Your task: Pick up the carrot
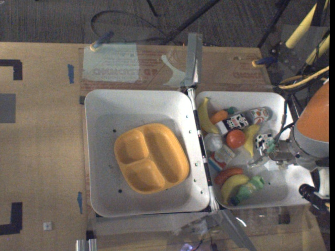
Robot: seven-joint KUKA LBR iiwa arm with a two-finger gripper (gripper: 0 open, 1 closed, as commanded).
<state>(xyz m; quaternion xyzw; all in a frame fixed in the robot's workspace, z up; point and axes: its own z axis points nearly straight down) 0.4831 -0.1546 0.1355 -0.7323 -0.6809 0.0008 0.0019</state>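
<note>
The small orange carrot [219, 115] lies at the white right bin's [276, 193] eleven o'clock, beside a yellow banana [205, 117]. The metal two-finger gripper [261, 158] hovers mid-bin among clutter; whether it is spread or closed, I cannot tell.

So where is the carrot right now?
The carrot lies in the right bin, near its far left corner, between the banana and the cow-print carton.

Tan bench [42, 156] with two white bins, left [99, 114], right [277, 192], side by side.
</note>
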